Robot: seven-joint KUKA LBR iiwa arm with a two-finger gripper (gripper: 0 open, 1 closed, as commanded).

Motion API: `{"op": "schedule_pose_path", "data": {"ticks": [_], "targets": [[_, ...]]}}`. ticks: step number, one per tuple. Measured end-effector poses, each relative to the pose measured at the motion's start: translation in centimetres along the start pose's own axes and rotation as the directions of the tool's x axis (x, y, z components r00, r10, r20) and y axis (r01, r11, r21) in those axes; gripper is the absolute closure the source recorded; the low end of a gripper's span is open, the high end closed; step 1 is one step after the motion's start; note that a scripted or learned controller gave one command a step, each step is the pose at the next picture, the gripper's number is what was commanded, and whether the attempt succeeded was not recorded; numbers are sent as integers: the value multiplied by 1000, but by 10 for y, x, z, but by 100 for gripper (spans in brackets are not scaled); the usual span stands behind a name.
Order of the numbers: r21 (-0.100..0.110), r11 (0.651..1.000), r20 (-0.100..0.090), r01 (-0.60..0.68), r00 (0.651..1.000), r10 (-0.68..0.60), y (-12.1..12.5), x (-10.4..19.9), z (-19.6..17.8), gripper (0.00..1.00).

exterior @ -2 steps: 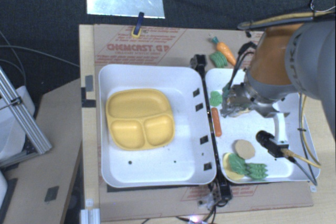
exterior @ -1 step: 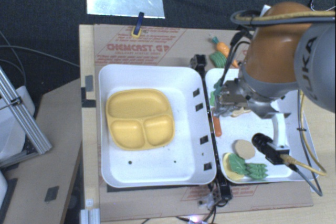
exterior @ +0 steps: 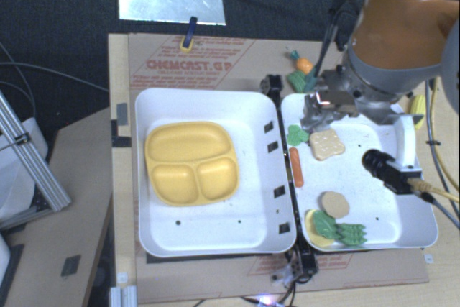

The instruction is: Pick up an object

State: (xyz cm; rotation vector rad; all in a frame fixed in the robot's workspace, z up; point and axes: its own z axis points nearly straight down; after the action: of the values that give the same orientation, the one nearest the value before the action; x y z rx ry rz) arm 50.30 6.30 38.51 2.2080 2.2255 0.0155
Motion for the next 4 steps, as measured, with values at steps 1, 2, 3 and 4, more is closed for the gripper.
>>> {"op": "schedule_pose_path", "data": {"ticks": [1, 2, 3, 4], "targets": [[10, 1000, -1, 5, 1000, -5, -17, 87, -3, 100], [15, 1000, 5, -13, 1000, 13, -17, 24, 64, 100], [-4, 1000, -1, -2, 1000, 2, 6, 43, -49, 100], [11, 1000, -2, 9, 1000, -9, -14, 165, -32, 100]]}}
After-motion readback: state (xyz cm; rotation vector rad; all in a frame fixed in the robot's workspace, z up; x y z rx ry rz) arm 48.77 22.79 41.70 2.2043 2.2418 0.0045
